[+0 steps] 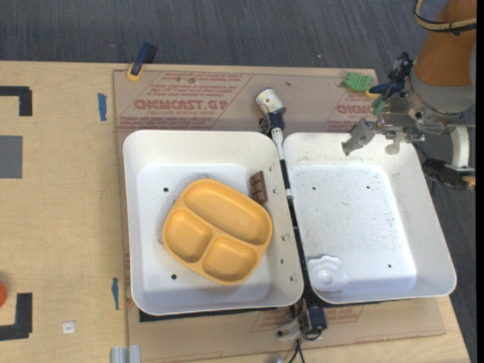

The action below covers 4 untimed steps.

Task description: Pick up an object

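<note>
Yellow divided tray [218, 230] lies tilted in the left bin [144, 157], a small brown block [258, 187] near its upper right edge. Over the right bin's [423, 225] far rim, the gripper [373, 136] hangs spread and empty, so picking has not started.

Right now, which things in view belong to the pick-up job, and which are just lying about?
Part of the job:
- yellow divided tray in the left bin
- small brown piece by that bin's right wall
- white object in the right bin
- gripper over the right bin's far edge

Lying about:
- green clamp
- blue-and-yellow clamp
- blue tape
</note>
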{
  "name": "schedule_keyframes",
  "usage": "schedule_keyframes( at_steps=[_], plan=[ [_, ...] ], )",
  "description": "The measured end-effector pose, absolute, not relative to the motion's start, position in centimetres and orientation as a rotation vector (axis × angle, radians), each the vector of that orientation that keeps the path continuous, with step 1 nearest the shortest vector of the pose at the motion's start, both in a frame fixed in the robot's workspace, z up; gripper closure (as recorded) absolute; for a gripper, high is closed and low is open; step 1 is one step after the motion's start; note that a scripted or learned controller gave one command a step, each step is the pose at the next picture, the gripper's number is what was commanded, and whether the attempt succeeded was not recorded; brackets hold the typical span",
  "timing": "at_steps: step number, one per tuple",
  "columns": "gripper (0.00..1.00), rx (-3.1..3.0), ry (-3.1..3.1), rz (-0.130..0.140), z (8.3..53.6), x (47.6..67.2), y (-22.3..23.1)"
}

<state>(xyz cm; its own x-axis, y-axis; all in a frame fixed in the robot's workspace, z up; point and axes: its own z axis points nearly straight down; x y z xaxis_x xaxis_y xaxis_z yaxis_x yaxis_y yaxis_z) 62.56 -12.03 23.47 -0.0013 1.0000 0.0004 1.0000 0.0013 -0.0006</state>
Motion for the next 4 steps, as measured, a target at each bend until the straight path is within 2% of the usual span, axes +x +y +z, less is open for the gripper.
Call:
schedule_keyframes(
  at_steps=[1, 2, 3, 4],
  plan=[
    [0.00, -2.121, -2.315, 0.001, 13.5, 55.5, -10.4],
    [0.00, -2.243, -2.197, 0.000, 8.5, 49.5, -13.5],
    [0.00, -2.333, -2.085, -0.017, 8.5, 53.8, -18.8],
    [0.00, -2.467, -1.913, -0.026, 8.6, 61.8, -19.1]
  ],
)
